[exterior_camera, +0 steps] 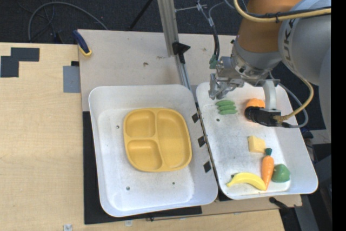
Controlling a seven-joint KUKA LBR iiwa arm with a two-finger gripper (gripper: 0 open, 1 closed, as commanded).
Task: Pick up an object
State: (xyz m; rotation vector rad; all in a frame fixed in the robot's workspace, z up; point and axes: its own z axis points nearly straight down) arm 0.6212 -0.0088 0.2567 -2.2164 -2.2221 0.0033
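In the right shallow white bin [303, 178], open floor lies down the left half, between the green pea pod [227, 107] near the far end and the yellow banana [247, 180] at the near end. The yellow cheese wedge [256, 144], orange carrot [267, 168] and green round fruit [281, 173] crowd the right side. The left white bin [108, 181] has bare floor around its yellow 3-compartment plastic plate [158, 138].

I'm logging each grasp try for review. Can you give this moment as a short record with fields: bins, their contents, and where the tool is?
left bin: yellow divided plate
right bin: green pea pod, orange piece, yellow cheese wedge, carrot, green round item, banana
tool: over the right bin's far end, just above the pea pod
held: nothing seen between its fingers
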